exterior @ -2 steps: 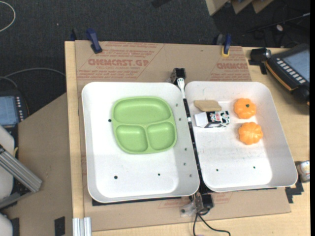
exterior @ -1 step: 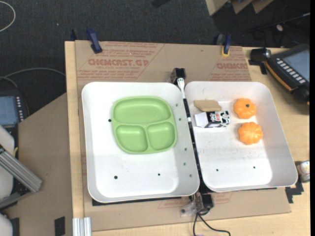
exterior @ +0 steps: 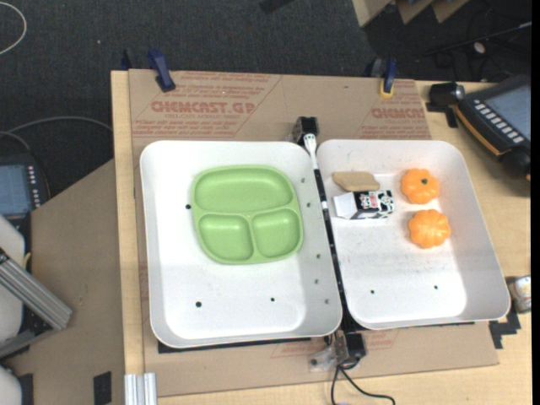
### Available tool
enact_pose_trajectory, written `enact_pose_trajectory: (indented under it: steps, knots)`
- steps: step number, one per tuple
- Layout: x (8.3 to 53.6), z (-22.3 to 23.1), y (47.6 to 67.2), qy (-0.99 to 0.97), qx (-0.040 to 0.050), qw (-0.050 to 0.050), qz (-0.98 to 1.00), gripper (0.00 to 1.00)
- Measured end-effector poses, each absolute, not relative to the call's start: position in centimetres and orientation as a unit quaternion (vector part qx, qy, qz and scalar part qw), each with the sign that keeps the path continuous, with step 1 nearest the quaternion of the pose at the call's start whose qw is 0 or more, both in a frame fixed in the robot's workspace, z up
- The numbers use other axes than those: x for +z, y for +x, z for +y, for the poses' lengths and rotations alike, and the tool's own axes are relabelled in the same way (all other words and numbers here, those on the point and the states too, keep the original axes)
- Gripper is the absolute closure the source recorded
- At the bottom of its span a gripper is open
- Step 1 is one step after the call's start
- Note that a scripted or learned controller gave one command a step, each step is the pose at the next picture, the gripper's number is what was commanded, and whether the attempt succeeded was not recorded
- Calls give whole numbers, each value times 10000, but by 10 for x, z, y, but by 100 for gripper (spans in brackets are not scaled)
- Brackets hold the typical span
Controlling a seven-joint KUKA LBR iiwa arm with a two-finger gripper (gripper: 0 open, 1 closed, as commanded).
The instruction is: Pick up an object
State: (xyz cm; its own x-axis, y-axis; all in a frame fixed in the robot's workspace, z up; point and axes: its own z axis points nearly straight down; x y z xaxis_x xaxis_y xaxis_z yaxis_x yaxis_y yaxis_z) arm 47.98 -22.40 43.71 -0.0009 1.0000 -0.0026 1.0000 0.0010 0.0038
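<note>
Camera view is showing two pumpkins (exterior: pixel 419 185), a small carton (exterior: pixel 364 203) and a tan block (exterior: pixel 355 180) lying untouched in the right bin (exterior: pixel 405 306); picking is not yet starting, and the next move is calling for a descent onto one. Pincer state: cannot tell.

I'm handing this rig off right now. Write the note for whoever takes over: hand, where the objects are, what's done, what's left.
Hand: nothing to report on it from this camera view.
Right bin: two orange pumpkins, one toward the back, one just in front of it; a small black-and-white carton lying beside them; a tan flat piece touching the carton's back edge.
Left bin: a green divided plate.
Done: no pick yet; every object lies in a bin.
Left: pick up one object.
</note>
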Motion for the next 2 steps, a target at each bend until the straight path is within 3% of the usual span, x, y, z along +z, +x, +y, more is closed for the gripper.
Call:
enact_pose_trajectory:
  steps: [2]
  knots:
    - [432, -224, 480, 7070, -2, 5, 7072, 100]
